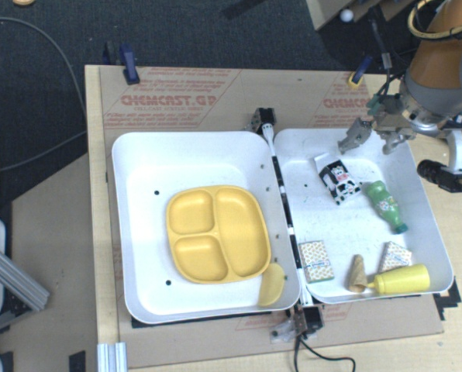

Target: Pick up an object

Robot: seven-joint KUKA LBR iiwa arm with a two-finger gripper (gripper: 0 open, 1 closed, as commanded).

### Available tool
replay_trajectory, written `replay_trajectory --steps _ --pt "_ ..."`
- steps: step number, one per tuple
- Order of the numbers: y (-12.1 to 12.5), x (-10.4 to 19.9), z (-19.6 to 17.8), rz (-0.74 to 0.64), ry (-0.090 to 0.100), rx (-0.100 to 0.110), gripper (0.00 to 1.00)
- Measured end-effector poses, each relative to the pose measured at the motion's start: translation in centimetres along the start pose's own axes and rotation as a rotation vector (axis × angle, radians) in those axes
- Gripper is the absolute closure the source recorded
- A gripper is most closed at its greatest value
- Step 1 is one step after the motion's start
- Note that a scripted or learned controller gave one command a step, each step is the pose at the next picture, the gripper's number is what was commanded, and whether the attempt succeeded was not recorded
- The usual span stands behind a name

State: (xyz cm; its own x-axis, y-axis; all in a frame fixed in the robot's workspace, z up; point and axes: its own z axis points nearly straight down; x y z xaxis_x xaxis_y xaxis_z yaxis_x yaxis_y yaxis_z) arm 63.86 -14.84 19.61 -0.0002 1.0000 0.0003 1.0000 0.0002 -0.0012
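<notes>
Since gripper [376,138] hangs spread and holding nothing at the right bin's [436,231] far edge, nothing is picked yet; nearest candidate, black-and-white carton [338,180], lies just below it; descent, grasp and lift remain

Floor [177,22]: dark carpet | Bench top [215,91]: brown board, red print | Clamps: blue clamp [128,62] on the bench's far edge | Cable [53,45]: grey, curving across floor

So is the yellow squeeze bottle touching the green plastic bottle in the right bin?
Apart. The camera view shows bare white bin floor between the yellow squeeze bottle and the green plastic bottle.
</notes>
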Motion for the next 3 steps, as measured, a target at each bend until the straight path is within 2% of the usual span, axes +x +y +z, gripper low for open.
replay_trajectory --steps 1,2,3 --pt "2.8 1.5 2.0 -0.001 -0.001 -0.004 0.0" --pt "1.3 2.2 9.1 0.0 0.0 0.001 0.0" --pt "0.7 2.4 11.2 0.0 0.001 0.002 0.0"
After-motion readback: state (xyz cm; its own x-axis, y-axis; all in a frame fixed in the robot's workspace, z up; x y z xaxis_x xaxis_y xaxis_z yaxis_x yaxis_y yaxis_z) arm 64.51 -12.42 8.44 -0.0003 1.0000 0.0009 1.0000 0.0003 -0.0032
